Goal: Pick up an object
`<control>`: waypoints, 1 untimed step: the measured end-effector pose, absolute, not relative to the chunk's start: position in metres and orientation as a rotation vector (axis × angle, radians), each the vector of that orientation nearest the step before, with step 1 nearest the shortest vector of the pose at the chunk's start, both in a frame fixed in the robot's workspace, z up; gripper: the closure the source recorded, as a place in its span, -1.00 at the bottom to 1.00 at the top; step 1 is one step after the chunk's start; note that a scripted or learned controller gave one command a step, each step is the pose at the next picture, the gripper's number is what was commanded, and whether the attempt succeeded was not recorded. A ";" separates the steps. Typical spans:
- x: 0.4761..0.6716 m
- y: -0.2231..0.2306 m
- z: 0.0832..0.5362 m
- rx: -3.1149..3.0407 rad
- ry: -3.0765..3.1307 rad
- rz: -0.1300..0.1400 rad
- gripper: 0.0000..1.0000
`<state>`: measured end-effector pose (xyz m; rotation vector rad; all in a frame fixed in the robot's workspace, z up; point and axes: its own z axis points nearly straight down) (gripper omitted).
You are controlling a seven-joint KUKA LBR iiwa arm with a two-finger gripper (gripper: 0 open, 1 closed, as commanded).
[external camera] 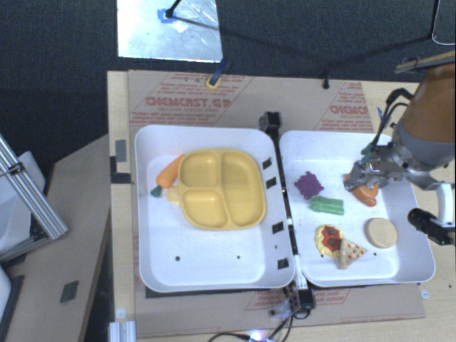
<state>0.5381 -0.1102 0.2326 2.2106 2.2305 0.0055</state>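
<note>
My gripper is low in the right bin, near its right side. Directly under its tip lies a small orange object, partly covered by it and touching or nearly touching it. Left of that sit a purple grape bunch and a green piece. A pizza slice and a round tan biscuit lie nearer the front of the bin.
The left bin holds a yellow divided plate with a carrot against its left edge. The black divider runs between the bins. The arm's grey and orange body hangs over the right bin's far right corner.
</note>
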 end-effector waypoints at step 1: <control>0.536 -0.054 0.239 2.209 2.234 0.005 1.00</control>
